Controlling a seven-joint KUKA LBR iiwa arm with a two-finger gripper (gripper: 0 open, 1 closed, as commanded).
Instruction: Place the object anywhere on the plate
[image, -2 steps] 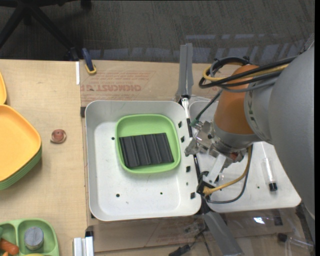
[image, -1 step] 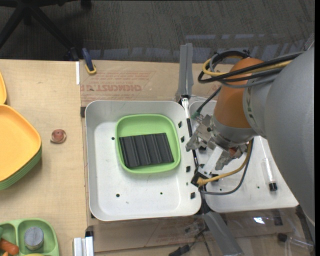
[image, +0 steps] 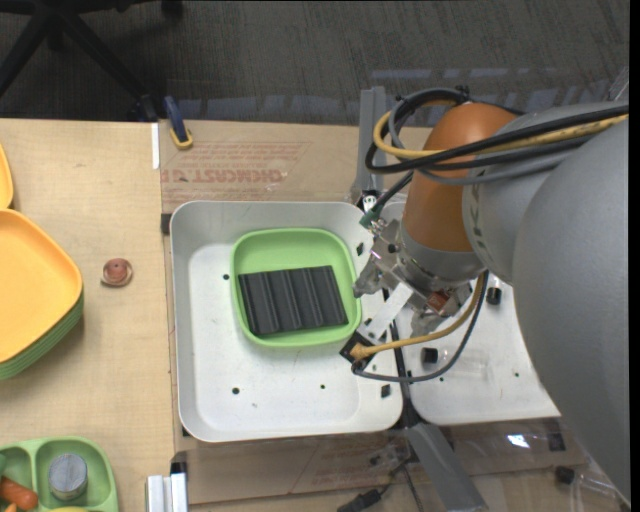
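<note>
A green square plate (image: 291, 247) with rounded corners sits in the upper middle of the left white bin (image: 270, 400). A black ribbed rectangular object (image: 292, 300) lies flat on the plate and covers most of its floor. My gripper (image: 402, 300) hangs below the orange wrist band, over the wall between the two bins and just right of the plate's right rim. It is apart from the black object, and the wrist hides its underside.
The arm covers most of the right bin (image: 490, 385). On the bench to the left lie stacked orange plates (image: 30, 290), a small red knob (image: 117, 271) and a green divided tray (image: 50, 475). A blue clamp (image: 177, 124) sits at the bench's far edge.
</note>
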